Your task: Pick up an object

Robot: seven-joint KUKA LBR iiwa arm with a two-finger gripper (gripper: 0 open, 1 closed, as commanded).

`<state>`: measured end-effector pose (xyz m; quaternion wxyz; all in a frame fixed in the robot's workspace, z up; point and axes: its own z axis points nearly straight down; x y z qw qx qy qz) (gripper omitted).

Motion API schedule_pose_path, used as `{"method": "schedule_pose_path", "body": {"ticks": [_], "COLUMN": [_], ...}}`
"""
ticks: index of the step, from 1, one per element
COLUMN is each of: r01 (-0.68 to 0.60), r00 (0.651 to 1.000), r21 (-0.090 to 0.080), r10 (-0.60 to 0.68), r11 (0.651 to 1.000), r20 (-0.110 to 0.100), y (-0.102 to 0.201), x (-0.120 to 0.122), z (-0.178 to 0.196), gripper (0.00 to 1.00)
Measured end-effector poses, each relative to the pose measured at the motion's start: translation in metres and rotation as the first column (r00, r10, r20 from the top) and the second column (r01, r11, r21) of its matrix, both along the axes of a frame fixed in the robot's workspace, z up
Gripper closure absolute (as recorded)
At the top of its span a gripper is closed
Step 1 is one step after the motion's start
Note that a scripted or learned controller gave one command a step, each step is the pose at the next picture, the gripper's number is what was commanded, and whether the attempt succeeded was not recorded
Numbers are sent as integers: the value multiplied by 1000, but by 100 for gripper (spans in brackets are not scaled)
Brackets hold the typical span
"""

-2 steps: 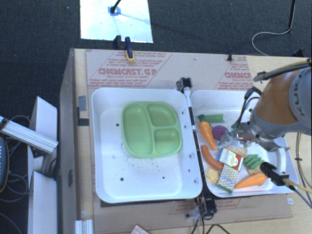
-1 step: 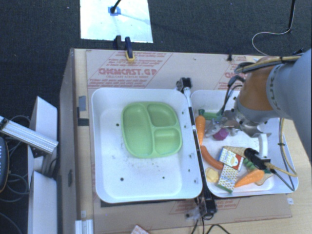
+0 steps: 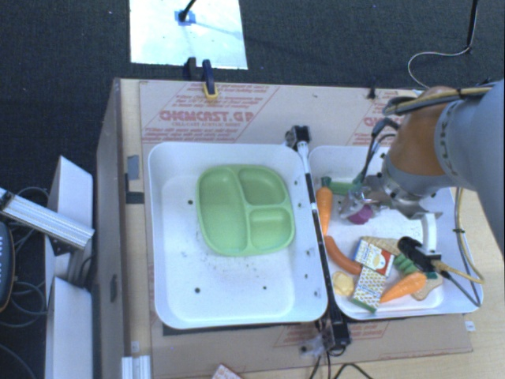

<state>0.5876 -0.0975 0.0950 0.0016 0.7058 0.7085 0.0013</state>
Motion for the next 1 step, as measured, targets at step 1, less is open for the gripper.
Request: {"method": "schedule_pose_path", "body": {"ticks": [1], "r01": [0], "r00": [1000], "r21": [1], "r10": [0], "r11": [1000], "r20": [-1], "y": [73], "x": [-27], "z": [90], "gripper": [100]}}
